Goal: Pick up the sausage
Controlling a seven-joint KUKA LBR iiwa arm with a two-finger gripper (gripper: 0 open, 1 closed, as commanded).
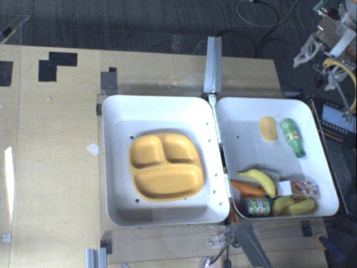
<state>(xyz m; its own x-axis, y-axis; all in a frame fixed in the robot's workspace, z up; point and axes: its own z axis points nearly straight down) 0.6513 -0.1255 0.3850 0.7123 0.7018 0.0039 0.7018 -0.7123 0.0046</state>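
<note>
Your two-finger gripper hangs at the upper right of the camera view, past the far right corner of the right white bin, over the dark floor and its cables. Its pale fingers look spread apart and nothing sits between them; it holds nothing.

The thing you want, the orange-red sausage, lies in the near left corner of that same bin, close to the wall shared with the left white bin. From the gripper it lies towards you and to the left, diagonally across almost the whole bin, so the two are well apart.

Its long axis runs roughly left to right, tilted slightly down to the right. The yellow banana lies against its far side, and the small green can sits just beside it on the near side. I judge you will want the fingers closing across the short axis, and those neighbours leave little room.
</note>
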